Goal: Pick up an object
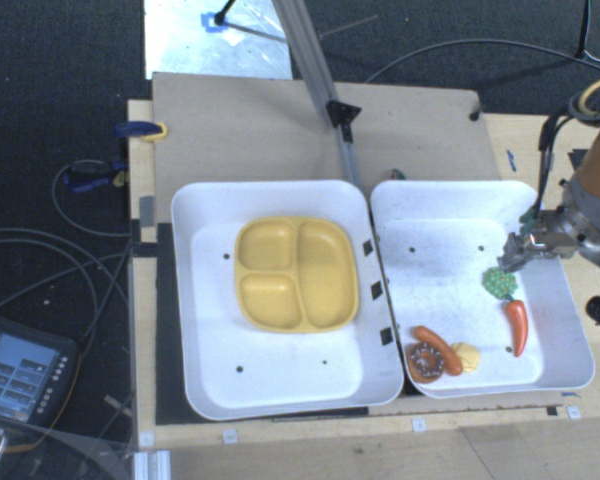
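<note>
Two white bins sit side by side on the bench, and we see a yellow divided plate [298, 273] lying in the left bin [205, 368]. In the right bin [440, 218] the gripper [512, 258] hangs just above the leafy green top of a toy carrot [515, 318] — how its pincer stands we cannot tell. Near that bin's front wall lie a sausage [438, 346], a chocolate doughnut [424, 364] and a small yellow piece [467, 354], touching one another — well apart from the gripper.
</note>
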Robot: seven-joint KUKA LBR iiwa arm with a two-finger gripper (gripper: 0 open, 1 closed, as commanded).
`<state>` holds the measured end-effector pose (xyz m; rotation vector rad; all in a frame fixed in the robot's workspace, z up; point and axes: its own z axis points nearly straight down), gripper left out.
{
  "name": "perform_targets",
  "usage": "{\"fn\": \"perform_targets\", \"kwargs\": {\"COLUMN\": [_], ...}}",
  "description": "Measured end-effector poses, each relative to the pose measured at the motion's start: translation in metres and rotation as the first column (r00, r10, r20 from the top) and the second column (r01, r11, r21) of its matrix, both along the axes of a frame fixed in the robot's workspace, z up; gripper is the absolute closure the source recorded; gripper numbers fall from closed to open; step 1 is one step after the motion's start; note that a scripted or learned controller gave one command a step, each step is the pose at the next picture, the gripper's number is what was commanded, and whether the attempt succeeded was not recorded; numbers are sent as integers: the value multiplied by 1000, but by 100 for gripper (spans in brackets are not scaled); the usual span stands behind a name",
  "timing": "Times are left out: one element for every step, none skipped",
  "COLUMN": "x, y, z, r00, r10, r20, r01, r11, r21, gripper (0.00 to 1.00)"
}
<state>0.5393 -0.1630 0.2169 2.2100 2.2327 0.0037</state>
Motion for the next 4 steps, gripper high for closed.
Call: {"fn": "perform_targets", "kwargs": {"x": [13, 15, 17, 19], "y": [53, 102, 166, 221], "z": [6, 17, 20, 29], "r00": [1000, 1000, 1000, 1000], "r10": [2, 2, 3, 2], "r20": [1, 2, 1, 0], "r01": [-2, -2, -3, -2], "r11": [1000, 1000, 1000, 1000], "r21": [0, 1, 2, 1], "gripper": [100, 100, 100, 100]}}
